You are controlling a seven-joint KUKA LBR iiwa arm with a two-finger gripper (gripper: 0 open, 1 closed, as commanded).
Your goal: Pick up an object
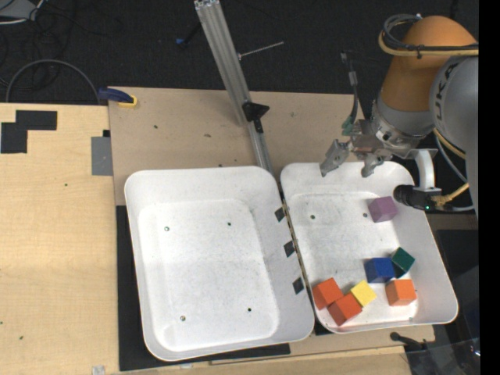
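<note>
Small coloured cubes are lying in the right shallow white plastic bin [308, 190], none gripped. A pale purple cube [382, 208] is sitting alone toward the bin's right side. Nearer the front edge, a blue cube [380, 269] is touching a dark green cube [403, 260]; a yellow cube [363, 293] is sitting between two red-orange cubes [327, 291] [344, 308] and an orange cube [401, 291]. The two-finger end effector [348, 165] is hanging over the bin's far rim, fingers spread apart, nothing between them, well apart from the cubes. The grey arm with orange band [426, 49] is reaching in from the right. The left shallow white plastic bin [141, 201] is lying just beside the right one on the wooden counter [180, 127]. A slanted aluminium rail [226, 57] is rising behind the bins. No readable writing or brand marks.
</note>
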